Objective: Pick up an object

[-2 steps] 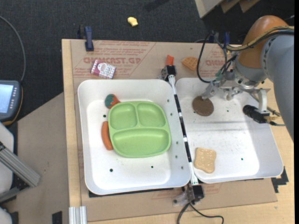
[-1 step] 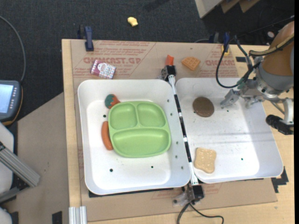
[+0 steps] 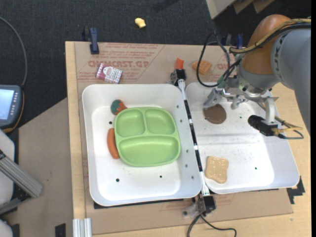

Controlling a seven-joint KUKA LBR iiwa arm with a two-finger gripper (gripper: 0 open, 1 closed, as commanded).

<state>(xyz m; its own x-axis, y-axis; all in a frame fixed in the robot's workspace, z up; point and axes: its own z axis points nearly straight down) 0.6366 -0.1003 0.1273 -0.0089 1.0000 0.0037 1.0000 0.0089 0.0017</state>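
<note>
- The robot's hand [image 3: 223, 104] hangs low over the far end of the right bin [image 3: 247, 154], its two fingers [image 3: 209, 101] splayed apart and gripping nothing.
- A brown disc [image 3: 215, 115], the closest thing to be picked, lies flat on the bin floor at about 7 o'clock from the hand; the left finger's tip is at the disc's far rim, though contact cannot be confirmed.
- A tan slice [image 3: 216, 169] sits at 6 o'clock from the hand, well apart from it, near the bin's front-left corner.
- The grey arm [image 3: 289, 48], with its orange band, enters from 2 o'clock.
- Across the divider, at 8 o'clock from the hand, the left bin [image 3: 98, 174] holds a green divided plate [image 3: 146, 136] with three compartments.
- An orange sausage [image 3: 113, 143] lies just beside the plate's rim at the plate's 9 o'clock.
- A teal-and-red piece [image 3: 117, 106] rests at the plate's 11 o'clock, touching or nearly touching its corner.
- On the cardboard-covered worktop [image 3: 143, 65] beyond the bins, a tan waffle-like piece [image 3: 203, 66] lies at 11 o'clock from the hand, with a small orange item [image 3: 178, 62] farther round at 10 o'clock.
- A pink-and-white packet [image 3: 108, 72] and a blue clamp [image 3: 92, 39] mark the worktop's far-left corner.
- A yellow scrap [image 3: 140, 22] lies on the dark floor past the worktop's edge.
</note>
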